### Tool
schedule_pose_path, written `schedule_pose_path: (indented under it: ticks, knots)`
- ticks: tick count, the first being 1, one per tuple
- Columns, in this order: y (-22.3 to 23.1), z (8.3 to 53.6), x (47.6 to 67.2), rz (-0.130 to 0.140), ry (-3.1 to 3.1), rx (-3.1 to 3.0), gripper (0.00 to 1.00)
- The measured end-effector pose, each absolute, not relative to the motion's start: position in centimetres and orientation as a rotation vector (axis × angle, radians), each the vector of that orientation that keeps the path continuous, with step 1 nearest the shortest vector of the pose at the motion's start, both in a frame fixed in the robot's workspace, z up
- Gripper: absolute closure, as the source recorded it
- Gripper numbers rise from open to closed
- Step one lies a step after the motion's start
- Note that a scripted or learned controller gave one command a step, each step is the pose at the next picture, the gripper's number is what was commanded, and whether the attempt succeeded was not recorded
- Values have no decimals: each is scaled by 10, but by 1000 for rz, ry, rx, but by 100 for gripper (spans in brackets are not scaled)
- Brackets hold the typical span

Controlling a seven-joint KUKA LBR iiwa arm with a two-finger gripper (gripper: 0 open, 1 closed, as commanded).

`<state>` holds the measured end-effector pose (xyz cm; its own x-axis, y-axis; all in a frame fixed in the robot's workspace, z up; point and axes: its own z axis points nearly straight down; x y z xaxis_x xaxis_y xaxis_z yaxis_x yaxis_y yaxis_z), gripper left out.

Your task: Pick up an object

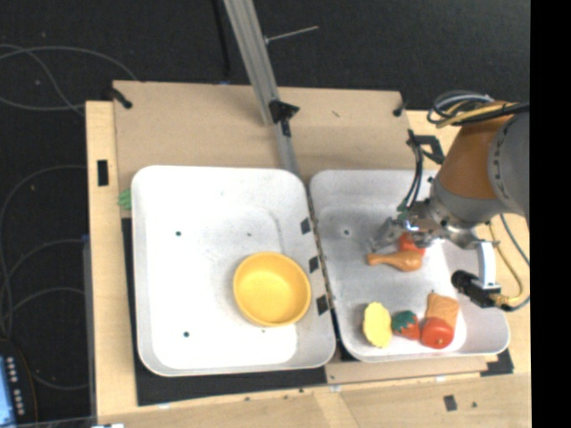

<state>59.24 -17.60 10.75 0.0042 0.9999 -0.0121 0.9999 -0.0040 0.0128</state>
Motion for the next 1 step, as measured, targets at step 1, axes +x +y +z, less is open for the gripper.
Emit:
schedule_pose_path:
  ticks: [1]
  knots:
    - [-176,119,594,7,2200,2215,100]
